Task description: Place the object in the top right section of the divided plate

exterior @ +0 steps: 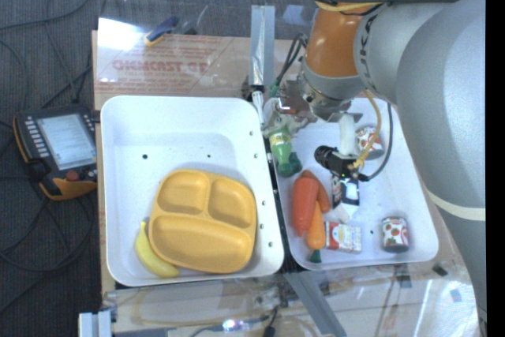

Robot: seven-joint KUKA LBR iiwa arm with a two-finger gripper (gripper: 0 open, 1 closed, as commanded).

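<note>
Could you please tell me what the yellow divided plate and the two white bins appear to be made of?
The yellow divided plate looks like moulded plastic with a satin finish: even colour, rounded section walls, soft highlights. The left white bin and right white bin seem thin glossy plastic, judging by their smooth rounded rims and sheen, though coated metal can't be excluded.

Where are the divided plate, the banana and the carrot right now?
plate (207, 219): camera view, on the ridge between its sections.
banana (151, 255): camera view, on its exposed curve left of the plate.
carrot (304, 202): camera view, mid-body.
</note>
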